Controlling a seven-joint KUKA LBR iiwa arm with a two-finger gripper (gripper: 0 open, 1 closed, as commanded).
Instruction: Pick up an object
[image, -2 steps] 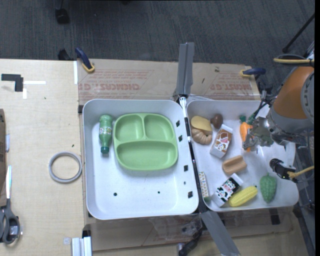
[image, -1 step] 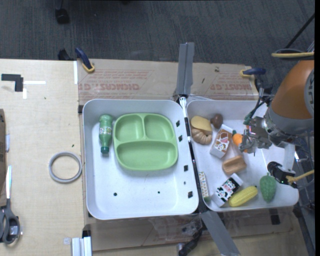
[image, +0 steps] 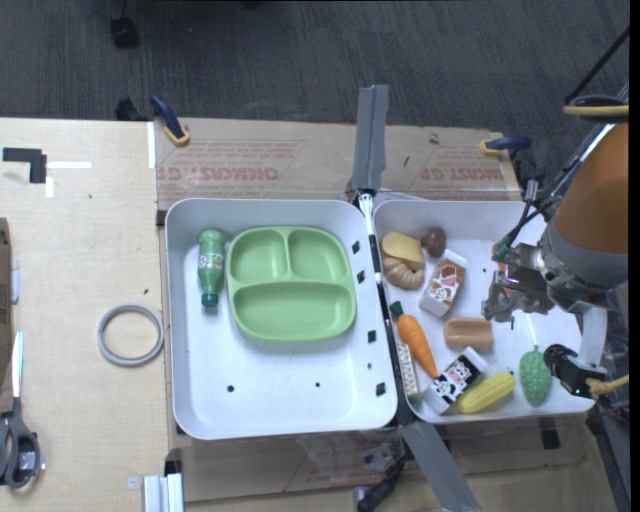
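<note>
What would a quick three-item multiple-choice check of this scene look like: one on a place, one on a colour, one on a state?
1. Where does the green bottle lie?
A. In the left bin, beside the divided plate
B. In the right bin
C. On the bare bench

2. What colour is the divided plate?
A. White
B. Green
C. Orange

3. How does the carrot stand?
A. Lifted by the end effector
B. On the plate
C. Lying in the right bin

Key:
1 A, it lies on the left bin floor against the plate's left side.
2 B, all three compartments are pale green.
3 C, it rests on the bin floor, apart from the end effector.
</note>
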